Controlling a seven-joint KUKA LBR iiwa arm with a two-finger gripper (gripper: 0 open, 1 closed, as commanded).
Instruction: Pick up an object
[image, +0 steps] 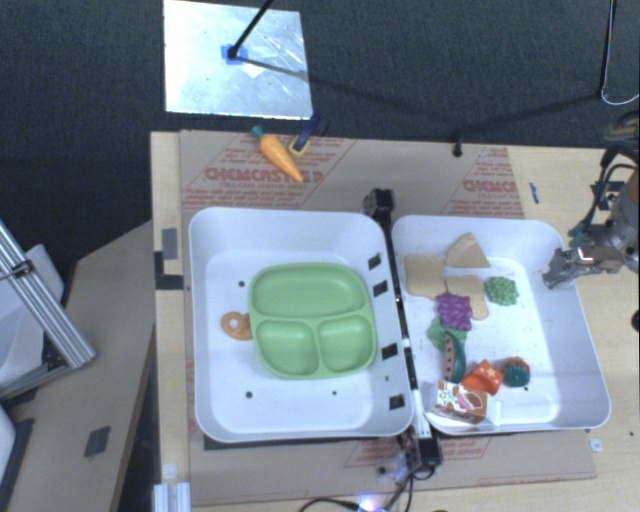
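Camera view: gripper at right bin's right edge, finger state unclear; one green tray in left bin, room around.

A green tray sits in the left bin; toys crowd the right bin. The gripper hangs at three o'clock.

Even bright light, slight blur
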